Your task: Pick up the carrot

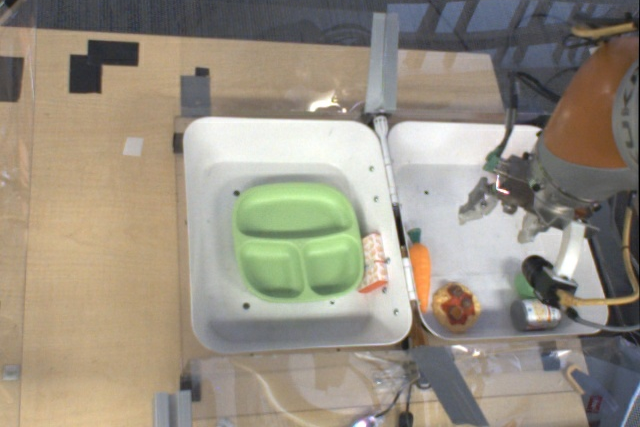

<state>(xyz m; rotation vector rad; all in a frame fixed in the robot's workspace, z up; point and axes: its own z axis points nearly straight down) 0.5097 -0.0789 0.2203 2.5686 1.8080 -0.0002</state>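
Note:
The carrot (421, 273) is orange with a green top. It lies lengthwise against the left wall of the right bin (450, 160), near the front. My gripper (502, 215) hovers over the middle of that bin, to the right of the carrot and a bit further back, well apart from it. Its fingers (476, 206) are spread open with nothing between them.
A round red and yellow fruit-like item (456, 305) sits just right of the carrot's tip. A small silver can (535, 316) lies at the bin's front right. The left bin (205, 215) holds a green divided plate (297, 240) and a small red-white packet (374, 262).

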